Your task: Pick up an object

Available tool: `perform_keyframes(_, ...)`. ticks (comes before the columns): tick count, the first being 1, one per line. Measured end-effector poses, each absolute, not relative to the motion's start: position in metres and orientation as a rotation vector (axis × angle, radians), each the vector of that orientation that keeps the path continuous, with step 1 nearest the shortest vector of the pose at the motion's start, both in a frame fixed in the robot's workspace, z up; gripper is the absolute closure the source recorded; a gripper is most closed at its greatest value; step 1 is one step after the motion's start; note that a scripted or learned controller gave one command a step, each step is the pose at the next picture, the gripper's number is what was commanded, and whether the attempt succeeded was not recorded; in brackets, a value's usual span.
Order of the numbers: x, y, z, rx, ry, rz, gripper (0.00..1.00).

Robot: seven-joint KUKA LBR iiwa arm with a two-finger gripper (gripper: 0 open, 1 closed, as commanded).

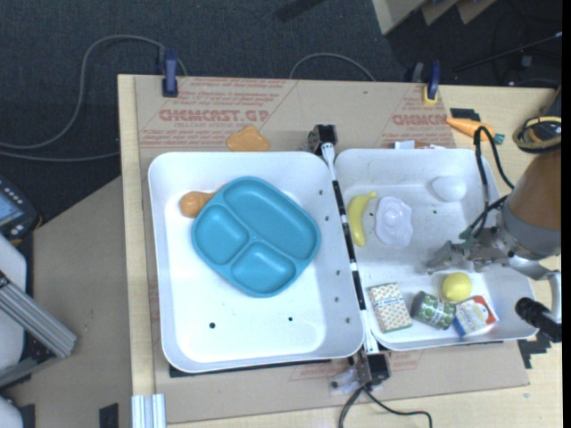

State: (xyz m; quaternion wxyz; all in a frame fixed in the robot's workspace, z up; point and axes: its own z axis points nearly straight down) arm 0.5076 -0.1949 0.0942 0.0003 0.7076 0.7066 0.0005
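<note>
- Left bin [178, 310]: blue tray [256, 235], wide and flat; a poor pick.
- Right bin [419, 163]: banana [359, 218], box [389, 307], lemon [456, 286] crowd together.
- Tool [466, 253] just above the lemon; its grip state cannot be told, nothing seen held. The round lemon may roll away.

- Blue divided plate [256, 236] is seen in a white bin [178, 319].
- Yellow banana [359, 218], yellow-green ball [456, 287] and checkered packet [389, 307] are shown in the other white bin [401, 163].
</note>
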Motion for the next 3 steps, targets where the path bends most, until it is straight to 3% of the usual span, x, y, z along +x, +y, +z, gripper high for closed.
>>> perform_keyframes(1,0.477,-0.159,0.084,2.226,2.227,-0.002,0.0)
perform_keyframes(2,0.48,-0.161,0.095,2.221,2.22,0.003,1.0)
perform_keyframes(3,0.481,-0.085,0.19,2.207,2.228,0.012,1.0)
